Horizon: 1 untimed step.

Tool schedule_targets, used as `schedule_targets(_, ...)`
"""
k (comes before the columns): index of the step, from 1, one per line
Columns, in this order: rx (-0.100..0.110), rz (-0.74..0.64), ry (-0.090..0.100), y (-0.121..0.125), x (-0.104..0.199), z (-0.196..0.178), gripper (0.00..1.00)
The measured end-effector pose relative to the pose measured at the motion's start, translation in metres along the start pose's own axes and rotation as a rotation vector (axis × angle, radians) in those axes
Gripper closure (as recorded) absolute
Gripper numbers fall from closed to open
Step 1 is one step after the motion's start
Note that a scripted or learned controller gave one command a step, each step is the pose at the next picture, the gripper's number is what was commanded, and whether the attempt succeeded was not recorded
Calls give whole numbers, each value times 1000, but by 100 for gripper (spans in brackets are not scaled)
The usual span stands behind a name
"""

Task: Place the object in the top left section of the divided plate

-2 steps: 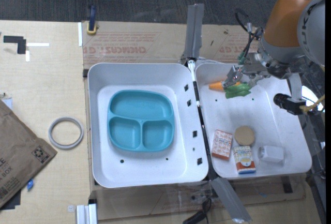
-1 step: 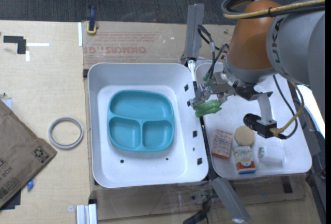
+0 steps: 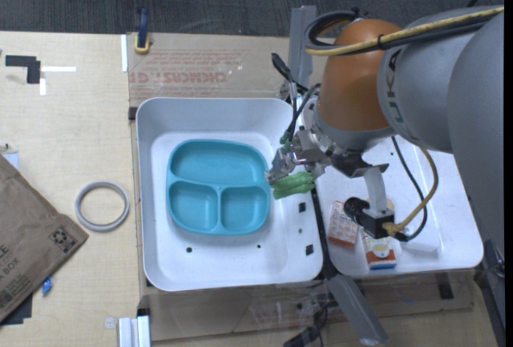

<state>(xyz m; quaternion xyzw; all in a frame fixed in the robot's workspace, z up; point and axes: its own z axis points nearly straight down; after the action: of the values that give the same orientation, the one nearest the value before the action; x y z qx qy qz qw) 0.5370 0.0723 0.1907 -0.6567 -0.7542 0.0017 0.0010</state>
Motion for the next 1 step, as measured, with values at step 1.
schedule_targets(1, 0, 1, 0, 0, 0, 0, 0)
